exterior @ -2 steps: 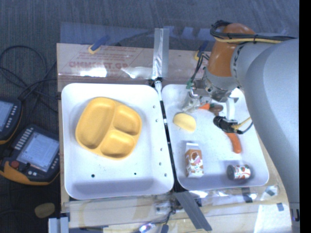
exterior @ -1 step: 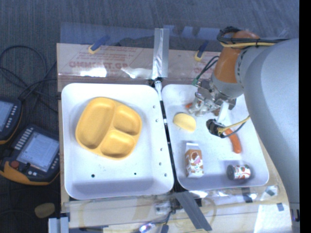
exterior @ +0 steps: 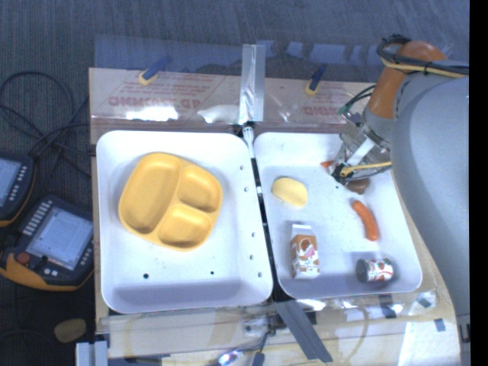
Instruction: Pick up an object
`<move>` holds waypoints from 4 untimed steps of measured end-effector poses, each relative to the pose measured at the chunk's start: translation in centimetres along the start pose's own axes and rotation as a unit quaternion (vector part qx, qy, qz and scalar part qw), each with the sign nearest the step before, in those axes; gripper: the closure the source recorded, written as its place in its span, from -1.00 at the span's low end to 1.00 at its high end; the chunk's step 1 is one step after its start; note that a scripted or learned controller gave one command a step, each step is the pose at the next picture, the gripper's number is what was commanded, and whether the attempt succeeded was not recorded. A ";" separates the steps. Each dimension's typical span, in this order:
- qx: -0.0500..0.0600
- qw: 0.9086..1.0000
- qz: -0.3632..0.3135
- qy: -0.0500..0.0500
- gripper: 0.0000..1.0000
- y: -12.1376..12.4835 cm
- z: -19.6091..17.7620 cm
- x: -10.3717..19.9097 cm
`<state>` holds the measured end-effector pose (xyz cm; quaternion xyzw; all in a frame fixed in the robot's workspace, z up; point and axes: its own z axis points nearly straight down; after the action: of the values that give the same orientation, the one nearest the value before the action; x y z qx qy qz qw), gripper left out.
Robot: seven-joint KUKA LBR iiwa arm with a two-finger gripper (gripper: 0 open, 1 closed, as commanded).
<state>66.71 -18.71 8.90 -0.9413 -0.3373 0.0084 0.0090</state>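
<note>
two handheld controllers (exterior: 47,239) with black cables (exterior: 34,101) lie left of bench.

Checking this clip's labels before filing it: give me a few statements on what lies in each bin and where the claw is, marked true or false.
1. The yellow divided tray lies in the left bin. True.
2. The sausage lies in the left bin. False: it lies in the right bin.
3. The claw is over the right bin's far right part. True.
4. The small carton lies on the tray. False: it lies in the right bin, beside the can.
</note>
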 end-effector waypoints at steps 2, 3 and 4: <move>-0.008 0.971 0.237 0.006 1.00 -8.5 -9.2 5.3; -0.005 0.972 0.236 0.005 1.00 -8.6 -9.9 5.2; -0.008 0.971 0.237 0.006 1.00 -12.0 -14.6 7.8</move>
<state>65.43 -4.62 23.68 -0.9945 -0.1043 0.0021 0.0016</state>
